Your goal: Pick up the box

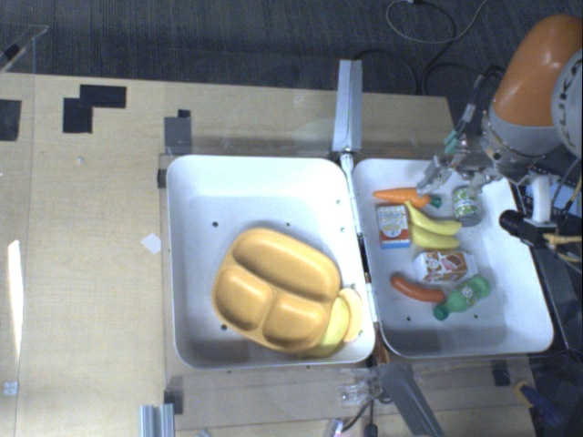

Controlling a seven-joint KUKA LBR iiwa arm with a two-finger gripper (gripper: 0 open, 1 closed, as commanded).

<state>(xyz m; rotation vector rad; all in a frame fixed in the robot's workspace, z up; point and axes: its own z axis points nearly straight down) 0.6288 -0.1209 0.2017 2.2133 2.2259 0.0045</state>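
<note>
Orange-and-white box (pixel 393 225) lies flat in the right bin (pixel 519 335), touching the banana (pixel 431 229), below the carrot (pixel 395 195). Claw (pixel 448 173) hovers near the carrot's tip, spread or pressed together I cannot tell; approach step, and next it must shift left over the box
</note>
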